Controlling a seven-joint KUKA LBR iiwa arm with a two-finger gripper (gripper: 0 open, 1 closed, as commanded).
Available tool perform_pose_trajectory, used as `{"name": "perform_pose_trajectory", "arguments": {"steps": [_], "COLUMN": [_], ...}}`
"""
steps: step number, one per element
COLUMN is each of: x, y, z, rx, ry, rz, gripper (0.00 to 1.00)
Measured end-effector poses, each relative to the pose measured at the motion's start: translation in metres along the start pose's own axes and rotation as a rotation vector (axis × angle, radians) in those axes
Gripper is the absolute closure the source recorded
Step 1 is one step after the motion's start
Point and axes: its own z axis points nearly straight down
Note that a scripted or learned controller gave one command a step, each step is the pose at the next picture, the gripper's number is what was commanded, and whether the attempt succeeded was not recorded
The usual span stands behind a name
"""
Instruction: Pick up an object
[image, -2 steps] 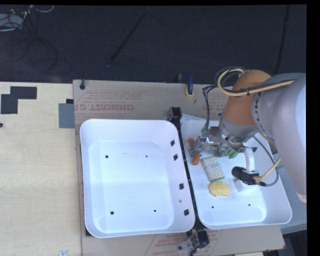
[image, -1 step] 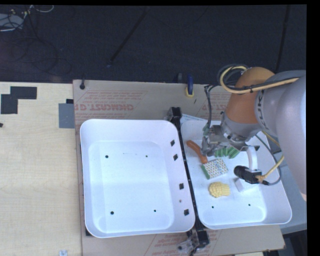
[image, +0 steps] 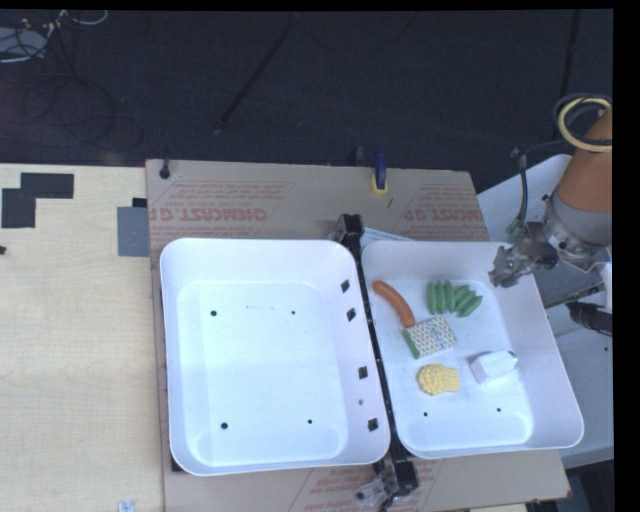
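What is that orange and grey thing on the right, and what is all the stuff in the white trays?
That thing is a robot arm. It reaches in from the right side, and at its tip it has a small claw for picking things up. The camera sits above the bench and looks down at a slant.

On the bench are two shallow white trays side by side. In the right tray lie little toy-like things: an orange sausage, some green pods, a checked block, a yellow corn piece and a small white block.

The claw hovers over the top right edge of that tray, near the pods. Nothing is in it right now. Its job is to pick one thing up.
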Motion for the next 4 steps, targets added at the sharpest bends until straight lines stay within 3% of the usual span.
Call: {"name": "perform_pose_trajectory", "arguments": {"steps": [1,2,3,4], "x": [0.023,0.045,0.118,0.198], "y": [-0.075,-0.158,-0.103,-0.085], "z": [-0.138,-0.159,-0.198,-0.241], "rx": [-0.006,0.007,0.002,0.002], "ry": [0.006,0.011,0.010,0.011], "rz": [-0.005,-0.004,-0.016,-0.017], "gripper": [1.00,1.00,1.00,1.00]}}
